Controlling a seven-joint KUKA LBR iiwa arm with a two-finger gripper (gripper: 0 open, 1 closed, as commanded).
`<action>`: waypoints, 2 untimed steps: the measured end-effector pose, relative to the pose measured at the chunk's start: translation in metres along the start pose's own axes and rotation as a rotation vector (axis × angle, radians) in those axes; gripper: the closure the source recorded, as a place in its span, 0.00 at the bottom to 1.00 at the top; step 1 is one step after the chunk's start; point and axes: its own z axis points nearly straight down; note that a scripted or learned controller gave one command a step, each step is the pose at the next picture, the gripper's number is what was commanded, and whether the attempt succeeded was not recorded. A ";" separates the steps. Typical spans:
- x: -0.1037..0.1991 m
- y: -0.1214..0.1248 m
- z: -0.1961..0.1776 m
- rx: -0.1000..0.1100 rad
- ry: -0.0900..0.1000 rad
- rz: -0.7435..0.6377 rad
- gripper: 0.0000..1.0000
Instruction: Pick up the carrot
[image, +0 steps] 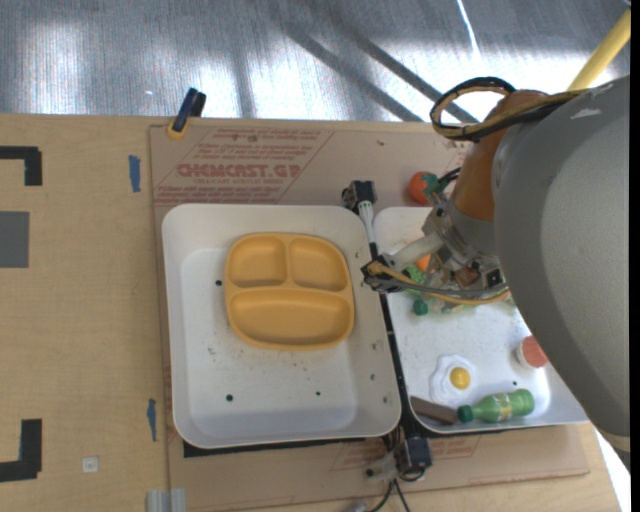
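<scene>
Carrot (424, 263) just beside jaws

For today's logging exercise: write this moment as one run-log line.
arm: over right bin | gripper: low, near carrot | grasp: unclear

Around the fried egg (453, 377) in the right bin (480, 335), bare floor lies open above it and to its left. Below it the green bottle (497, 406) and a dark brown piece (432, 409) line the near rim. Farther above the egg, the arm (560, 250) and yellow cables (440, 283) crowd the bin.
</scene>
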 end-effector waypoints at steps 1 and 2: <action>0.086 0.002 -0.047 -0.001 0.003 0.119 1.00; 0.062 0.023 -0.033 0.003 -0.002 0.167 1.00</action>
